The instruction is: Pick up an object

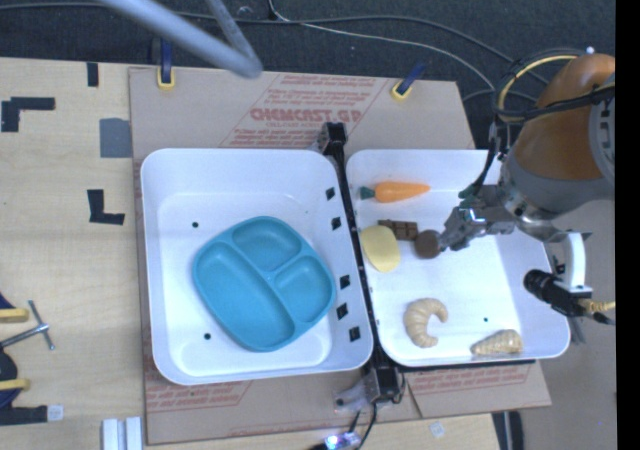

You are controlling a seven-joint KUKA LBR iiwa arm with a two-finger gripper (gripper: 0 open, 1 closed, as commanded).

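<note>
Wooden bench [60, 238] with black tape marks, a brown cardboard sheet [300, 108] laid on it, and two shallow white bins side by side on the cardboard, pinned by yellow-and-blue clamps [165, 73] at the back corners, probably so the bins don't slide when bumped.

Left white bin [160, 198]: holds one item, a light-blue plastic divided plate with three compartments [262, 281], lying flat and tilted diagonally, nothing on it.

Right white bin [520, 338]: holds the pickable stuff, spread well apart, which should help single-item grasps. Orange toy carrot with green stub [400, 192] near the back wall, lying sideways. Pale yellow rounded toy piece [381, 249] next to the divider. Small dark brown block [403, 230] touching or just beside the yellow piece. Dark brown round lump [428, 243] just beside the block. Tan toy croissant [426, 322] toward the front. Beige ridged shell-like piece [498, 343] in the front right corner.

Grey arm with orange band reaches in from the right; its two-finger gripper [455, 231] sits low over the right bin, tips right at the brown round lump. Likely target is that lump, judging by position. Can't tell whether the fingers are apart or together, too dark and small. No item visibly between them, so nothing counted as held. No object lifted yet; all lie on the bin floor.
</note>
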